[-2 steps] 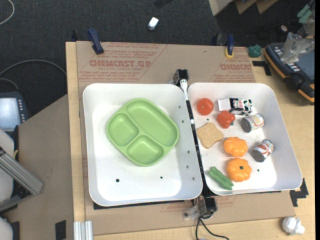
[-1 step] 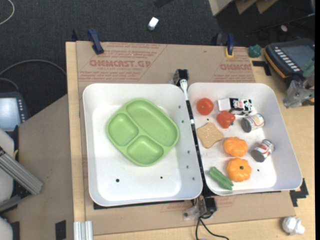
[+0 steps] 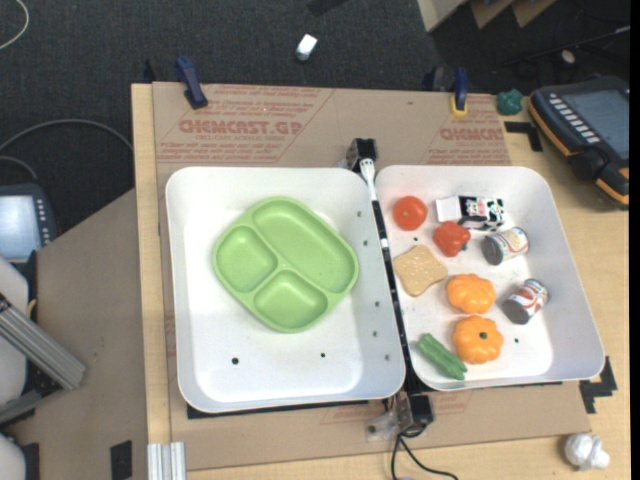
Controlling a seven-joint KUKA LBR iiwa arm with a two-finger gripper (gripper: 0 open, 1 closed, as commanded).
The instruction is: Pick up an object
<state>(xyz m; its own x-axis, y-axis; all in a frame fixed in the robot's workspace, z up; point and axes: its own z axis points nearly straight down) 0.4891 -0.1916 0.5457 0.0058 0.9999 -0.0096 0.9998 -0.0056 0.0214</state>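
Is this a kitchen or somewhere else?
Probably a robot lab, not a kitchen. The food in the right bin, like the orange pumpkin and the slice of bread, looks like toys, the bins sit on a clamped board, and a control pendant lies nearby.

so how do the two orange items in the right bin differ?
The upper orange fruit looks smooth, with no stem visible; the pumpkin below it is ribbed with a dark stem on top. The fruit sits beside the toast slice; the pumpkin lies nearer the green vegetable. Both are round, orange, similar in size.
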